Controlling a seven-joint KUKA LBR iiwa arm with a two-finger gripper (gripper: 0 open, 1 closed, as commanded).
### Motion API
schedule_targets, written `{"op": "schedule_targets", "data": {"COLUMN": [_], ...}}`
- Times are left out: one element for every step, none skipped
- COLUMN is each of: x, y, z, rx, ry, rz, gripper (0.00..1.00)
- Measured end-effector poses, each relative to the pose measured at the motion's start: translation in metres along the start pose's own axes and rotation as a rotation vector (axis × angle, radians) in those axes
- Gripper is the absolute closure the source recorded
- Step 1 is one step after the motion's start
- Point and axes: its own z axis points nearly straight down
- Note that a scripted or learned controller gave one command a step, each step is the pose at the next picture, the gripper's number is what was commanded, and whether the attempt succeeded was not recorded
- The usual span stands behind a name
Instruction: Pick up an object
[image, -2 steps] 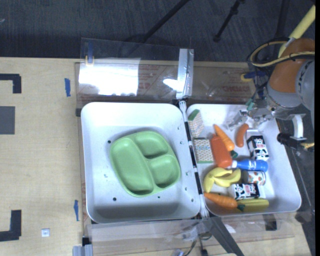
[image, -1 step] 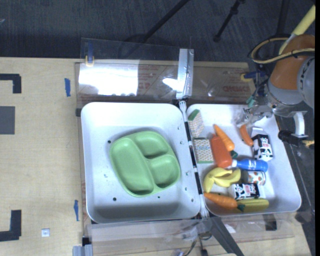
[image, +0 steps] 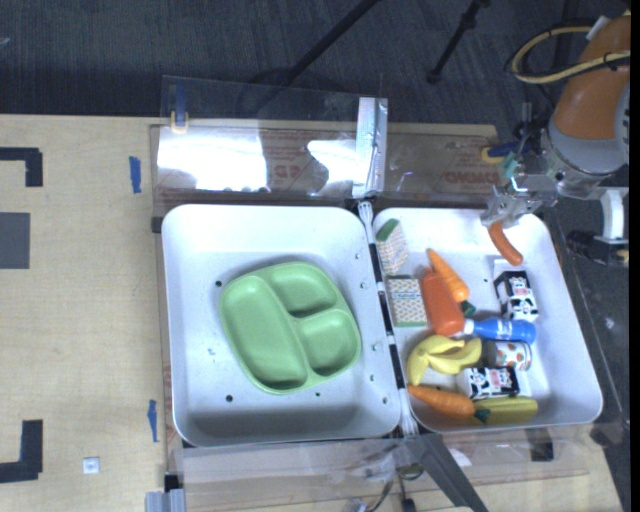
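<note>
Sausage (image: 505, 242) just below gripper (image: 510, 207)

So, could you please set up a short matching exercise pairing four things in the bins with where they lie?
Things:
1. green tray
2. banana
3. sausage
4. gripper

Places:
A. right bin's far corner, under the gripper
B. left bin
C. above the right bin's far edge
D. right bin, near the divider

Pairs: 1-B, 2-D, 3-A, 4-C

Both white bins (image: 200, 240) look like smooth, slightly glossy plastic, the green divided tray (image: 290, 325) at nine o'clock matt plastic, the bench (image: 70, 300) pale wood-grained board.
</note>
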Motion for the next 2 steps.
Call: {"op": "schedule_targets", "data": {"x": [0.009, 0.008], "y": [0.003, 0.004], "z": [-0.057, -0.068], "rx": [-0.001, -0.006], "ry": [0.000, -0.004], "rz": [-0.090, -0.090], "gripper": [1.00, 1.00]}}
